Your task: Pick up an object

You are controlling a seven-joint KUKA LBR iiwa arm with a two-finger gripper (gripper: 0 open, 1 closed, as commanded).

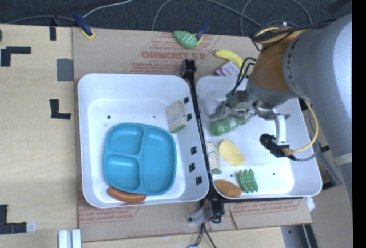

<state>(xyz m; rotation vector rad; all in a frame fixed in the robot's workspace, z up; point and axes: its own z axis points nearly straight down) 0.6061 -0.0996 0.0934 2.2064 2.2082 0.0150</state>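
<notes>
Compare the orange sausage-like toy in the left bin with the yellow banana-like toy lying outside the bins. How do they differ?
The orange sausage toy lies inside the left bin, at its near edge, touching the blue divided plate. The yellow banana toy lies on the cardboard behind the right bin, touching no plate. The sausage is orange and almost straight; the banana is yellow and more curved. Both are small, elongated and lying flat.

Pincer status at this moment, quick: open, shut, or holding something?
Pincer: cannot be told; it is low in the right bin, just above a green object.
</notes>
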